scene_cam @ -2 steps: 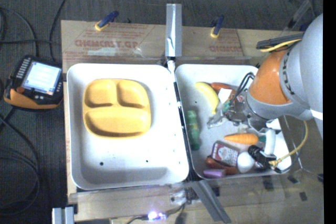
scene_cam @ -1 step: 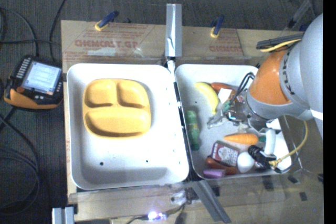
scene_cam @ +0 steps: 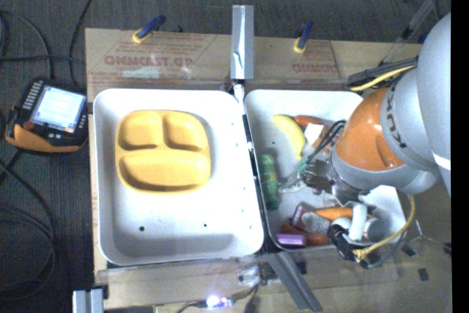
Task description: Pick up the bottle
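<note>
Clutter fills the right bin [scene_cam: 399,220]: I see the green bottle [scene_cam: 268,179] lying along its 9 o'clock wall, a yellow banana-like piece [scene_cam: 290,132] at 11 o'clock and a carrot [scene_cam: 331,214] near 6 o'clock. My arm [scene_cam: 381,143] covers the bin's 3 o'clock side, and the claw [scene_cam: 316,174] sits just beside the bottle, toward 3 o'clock of it; I cannot tell its state. The left bin [scene_cam: 157,231] holds a yellow divided tray [scene_cam: 164,150]. A pendant [scene_cam: 48,116] lies off the desk [scene_cam: 161,59] at 9 o'clock.

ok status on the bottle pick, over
End effector low over right bin, grip state unclear. Green bottle lying along the bin's left wall, not held. Yellow banana-like item and clutter close by.
</note>
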Available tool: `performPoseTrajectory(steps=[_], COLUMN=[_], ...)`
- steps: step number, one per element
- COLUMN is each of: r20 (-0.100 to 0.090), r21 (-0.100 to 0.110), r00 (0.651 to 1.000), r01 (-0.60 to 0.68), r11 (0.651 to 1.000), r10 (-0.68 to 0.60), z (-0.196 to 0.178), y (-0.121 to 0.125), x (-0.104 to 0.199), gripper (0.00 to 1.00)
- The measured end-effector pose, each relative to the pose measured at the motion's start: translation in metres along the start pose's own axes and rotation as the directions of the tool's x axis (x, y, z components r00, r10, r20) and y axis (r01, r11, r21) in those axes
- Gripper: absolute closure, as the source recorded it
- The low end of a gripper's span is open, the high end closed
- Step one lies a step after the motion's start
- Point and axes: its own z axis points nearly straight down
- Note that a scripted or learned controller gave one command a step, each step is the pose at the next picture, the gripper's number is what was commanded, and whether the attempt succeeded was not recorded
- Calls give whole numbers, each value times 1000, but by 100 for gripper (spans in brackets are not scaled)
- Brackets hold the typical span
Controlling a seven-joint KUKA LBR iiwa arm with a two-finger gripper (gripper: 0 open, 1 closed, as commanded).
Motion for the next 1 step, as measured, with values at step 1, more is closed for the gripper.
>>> performPoseTrajectory(steps=[1], r20=[-4], r21=[30], r00=[985], r01=[173], r11=[985], r10=[-173], z=[-106], y=[5], x=[-5], gripper=[0])
